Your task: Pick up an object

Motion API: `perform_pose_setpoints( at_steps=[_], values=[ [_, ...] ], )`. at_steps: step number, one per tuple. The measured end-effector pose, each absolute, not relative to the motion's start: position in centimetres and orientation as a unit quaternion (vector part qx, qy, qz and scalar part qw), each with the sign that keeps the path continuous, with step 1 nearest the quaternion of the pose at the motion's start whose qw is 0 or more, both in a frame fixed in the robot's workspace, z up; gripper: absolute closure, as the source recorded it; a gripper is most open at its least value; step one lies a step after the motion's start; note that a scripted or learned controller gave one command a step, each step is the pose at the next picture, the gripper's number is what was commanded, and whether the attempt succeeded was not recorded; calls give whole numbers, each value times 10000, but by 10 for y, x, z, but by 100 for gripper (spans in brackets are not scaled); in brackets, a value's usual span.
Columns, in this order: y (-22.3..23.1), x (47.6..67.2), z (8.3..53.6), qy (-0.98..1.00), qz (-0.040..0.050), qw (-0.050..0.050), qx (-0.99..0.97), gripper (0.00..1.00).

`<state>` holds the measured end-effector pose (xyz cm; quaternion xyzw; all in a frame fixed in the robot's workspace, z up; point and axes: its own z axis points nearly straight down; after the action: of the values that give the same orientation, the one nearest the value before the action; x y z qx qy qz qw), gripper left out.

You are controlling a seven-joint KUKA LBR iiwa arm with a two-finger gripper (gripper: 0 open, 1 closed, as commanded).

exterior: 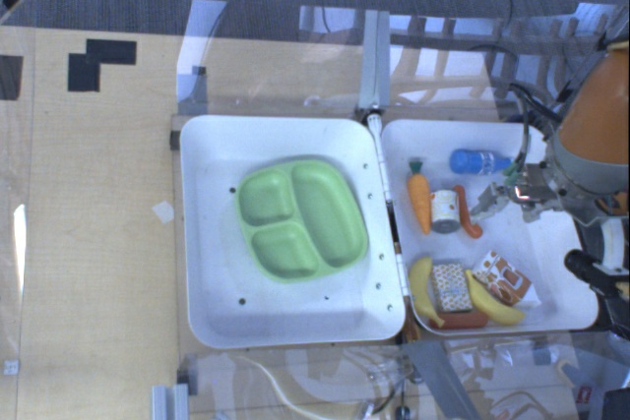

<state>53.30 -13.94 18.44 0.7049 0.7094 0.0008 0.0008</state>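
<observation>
The right bin (551, 305) holds several small items. An orange carrot (420, 200) lies at its left, with a small white can (445, 210) and a thin red-orange piece (470, 215) beside it. A blue bottle (479, 161) lies toward the back. At the front are two yellow bananas (498, 307), a speckled block (451, 286) and a brown-and-white packet (503, 276). My gripper (510, 204) hovers over the middle of this bin, just right of the red-orange piece, and it looks open, with nothing between its fingers.
The left bin (212, 310) holds a green divided plate (300, 218). A metal divider (374, 64) runs between the bins at the back. The arm's grey and orange body (596, 128) overhangs the right bin's far right side. Cables lie behind the bins.
</observation>
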Motion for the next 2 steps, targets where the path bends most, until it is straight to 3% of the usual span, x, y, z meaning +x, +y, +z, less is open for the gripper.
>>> perform_pose_setpoints(
  at_steps=[1, 2],
  values=[
    [-125, 548, 90, 8058, 32, 56, 5921, 0],
    [-124, 550, 102, 8061, 57, 78, 5917, 100]
  ],
)
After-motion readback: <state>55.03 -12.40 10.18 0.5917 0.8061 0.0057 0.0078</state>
